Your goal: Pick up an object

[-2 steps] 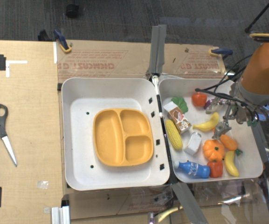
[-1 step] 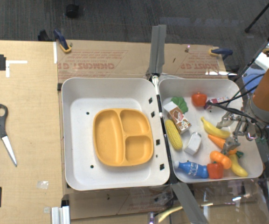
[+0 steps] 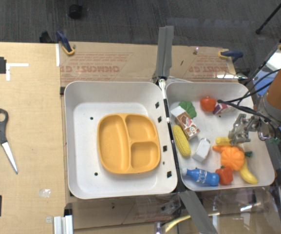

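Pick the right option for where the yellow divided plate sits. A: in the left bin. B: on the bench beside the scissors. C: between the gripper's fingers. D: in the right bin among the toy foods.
A: the yellow divided plate lies flat in the left bin, apart from the toys in the right bin.

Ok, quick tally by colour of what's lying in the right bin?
Yellow: 3 – corn cob, banana, small piece beside the gripper
Orange: 1 – pumpkin
Red: 2 – tomato, small red piece
Green: 1 – leafy piece
Blue: 1 – bottle
White: 1 – small carton
Brown and white: 1 – box
Total: 10
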Robot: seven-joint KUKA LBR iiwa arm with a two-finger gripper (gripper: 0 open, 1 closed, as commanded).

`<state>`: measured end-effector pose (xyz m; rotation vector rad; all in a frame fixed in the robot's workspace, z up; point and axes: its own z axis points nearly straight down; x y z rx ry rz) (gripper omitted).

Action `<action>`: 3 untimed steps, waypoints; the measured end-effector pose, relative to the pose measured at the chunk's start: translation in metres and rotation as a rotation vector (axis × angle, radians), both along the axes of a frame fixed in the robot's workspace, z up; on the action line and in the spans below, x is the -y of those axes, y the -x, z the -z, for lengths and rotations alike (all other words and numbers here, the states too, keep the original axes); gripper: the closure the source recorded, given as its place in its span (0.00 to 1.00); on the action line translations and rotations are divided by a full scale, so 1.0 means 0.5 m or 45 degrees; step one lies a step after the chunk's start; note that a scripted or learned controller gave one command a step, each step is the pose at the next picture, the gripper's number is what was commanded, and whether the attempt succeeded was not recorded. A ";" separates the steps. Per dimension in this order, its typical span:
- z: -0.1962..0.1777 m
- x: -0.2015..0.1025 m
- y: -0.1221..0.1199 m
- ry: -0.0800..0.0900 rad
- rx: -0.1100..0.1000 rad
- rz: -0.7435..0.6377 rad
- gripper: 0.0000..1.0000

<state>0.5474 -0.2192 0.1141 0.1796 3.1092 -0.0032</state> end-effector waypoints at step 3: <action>0.042 -0.182 -0.058 -0.004 -0.028 -0.020 0.00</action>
